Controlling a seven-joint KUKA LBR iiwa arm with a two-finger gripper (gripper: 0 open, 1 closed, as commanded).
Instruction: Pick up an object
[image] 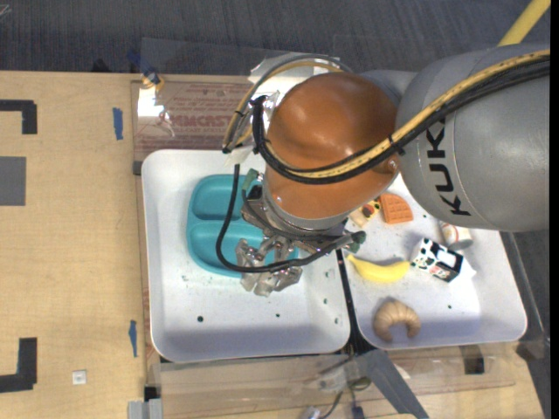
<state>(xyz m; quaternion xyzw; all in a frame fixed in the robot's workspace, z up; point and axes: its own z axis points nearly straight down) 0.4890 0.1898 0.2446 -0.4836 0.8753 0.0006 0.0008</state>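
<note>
A teal tray [208,221] is seen in the left bin [175,312], lying toward that bin's far half, and the tool [267,269] is positioned directly at the tray's near right corner, over the middle of the same bin. Contact between the two cannot be judged, since the arm [489,138] and its orange band [327,138] cover the tray's right part. Whether the tool is apart or together cannot be told, because its metal parts are seen from above as one tangled cluster. The tray is shown as a shallow, rounded-corner dish in bright teal, with a raised ridge dividing it into compartments. In the right bin [489,321], well apart from the tool, a yellow banana [380,270] is laid near the dividing wall, a brown croissant [396,318] near the front edge, an orange waffle-like piece [395,209] toward the far side, and a black-and-white toy [436,259] beside the banana.
</note>
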